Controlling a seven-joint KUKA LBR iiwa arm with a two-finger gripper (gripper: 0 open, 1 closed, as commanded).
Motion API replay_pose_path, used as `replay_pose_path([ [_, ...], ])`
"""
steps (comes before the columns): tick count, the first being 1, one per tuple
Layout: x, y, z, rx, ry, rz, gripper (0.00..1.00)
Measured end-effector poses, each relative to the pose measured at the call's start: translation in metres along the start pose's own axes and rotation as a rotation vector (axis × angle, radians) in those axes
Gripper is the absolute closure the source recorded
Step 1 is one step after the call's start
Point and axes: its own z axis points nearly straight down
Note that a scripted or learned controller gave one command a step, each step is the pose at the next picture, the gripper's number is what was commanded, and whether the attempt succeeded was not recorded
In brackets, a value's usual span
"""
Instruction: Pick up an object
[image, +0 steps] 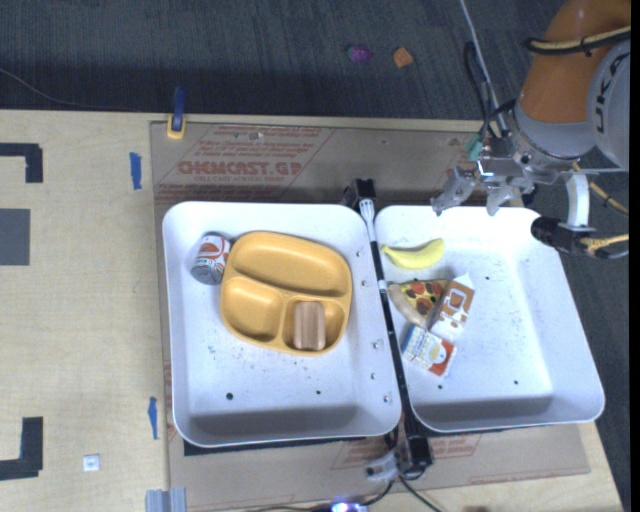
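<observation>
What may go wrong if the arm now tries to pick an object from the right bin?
1. The banana, pizza slice and two small packets lie crowded near the bin's left wall, so the fingers may push one object into another.
2. The gripper hangs above the right bin's far rim; descending straight down, it might strike that rim.
3. The flat packets may slip from a pinch.

You see a yellow banana (414, 254) lying flat near the right bin's far-left corner, just beside a pizza slice (420, 297).
</observation>
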Motion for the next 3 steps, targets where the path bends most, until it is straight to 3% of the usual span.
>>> replay_pose_path([
  [1, -0.036, -0.072, 0.1, 0.0, -0.001, 0.002, 0.0],
  [2, -0.006, -0.113, 0.132, -0.003, -0.001, 0.001, 0.0],
  [3, -0.007, -0.112, 0.121, -0.009, -0.004, 0.003, 1.0],
])
